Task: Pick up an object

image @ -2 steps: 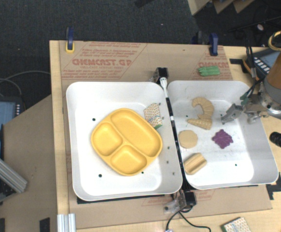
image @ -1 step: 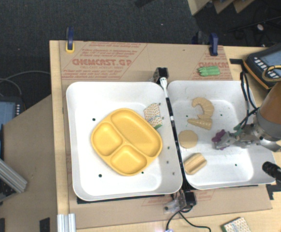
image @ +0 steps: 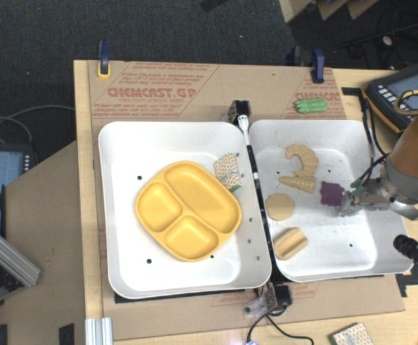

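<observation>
The right bin [image: 360, 254] holds a small purple block [image: 330, 192], a tan curved piece [image: 302, 157], a tan wedge [image: 297, 184], a round tan disc [image: 280, 207] and a tan loaf-shaped piece [image: 290, 243]. My gripper [image: 350, 200] is low in this bin, at the purple block's right side and very close to it. Whether it touches the block is unclear. The arm's wrist hides part of the bin's right wall.
The left bin [image: 119, 157] carries a yellow divided plate [image: 187, 210] and a small patterned item [image: 228, 169] by its right wall. A green object [image: 311, 106] lies on the bench behind the right bin. Clamps and a black device stand at the back.
</observation>
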Motion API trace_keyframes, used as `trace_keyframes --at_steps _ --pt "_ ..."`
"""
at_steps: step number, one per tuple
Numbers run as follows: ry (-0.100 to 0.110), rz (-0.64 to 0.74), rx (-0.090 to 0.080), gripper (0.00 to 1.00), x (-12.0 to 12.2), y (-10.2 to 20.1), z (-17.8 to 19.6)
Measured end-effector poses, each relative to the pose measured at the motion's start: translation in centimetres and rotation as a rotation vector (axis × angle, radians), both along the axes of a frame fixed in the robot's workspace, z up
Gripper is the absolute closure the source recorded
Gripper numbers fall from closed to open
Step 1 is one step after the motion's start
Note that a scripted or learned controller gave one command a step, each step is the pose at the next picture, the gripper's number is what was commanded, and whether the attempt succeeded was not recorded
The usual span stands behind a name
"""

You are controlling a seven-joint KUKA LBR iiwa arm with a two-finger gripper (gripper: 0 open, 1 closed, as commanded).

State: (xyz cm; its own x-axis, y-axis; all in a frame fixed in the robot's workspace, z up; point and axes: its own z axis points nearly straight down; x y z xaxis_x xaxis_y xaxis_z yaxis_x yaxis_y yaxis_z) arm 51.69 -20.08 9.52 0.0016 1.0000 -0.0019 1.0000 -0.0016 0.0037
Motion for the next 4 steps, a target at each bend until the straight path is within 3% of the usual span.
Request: trace_keyframes --at_steps 1,2,3,4 --pt "-0.014 0.000 -0.008 1.00 -1.4 -2.7 16.3" --pt "-0.005 0.002 -0.003 1.00 -3.5 -2.4 21.7" --pt "0.005 0.005 0.004 1.00 -3.7 1.3 21.2" --pt "0.007 0.007 0.005 1.00 -3.7 6.9 19.3"
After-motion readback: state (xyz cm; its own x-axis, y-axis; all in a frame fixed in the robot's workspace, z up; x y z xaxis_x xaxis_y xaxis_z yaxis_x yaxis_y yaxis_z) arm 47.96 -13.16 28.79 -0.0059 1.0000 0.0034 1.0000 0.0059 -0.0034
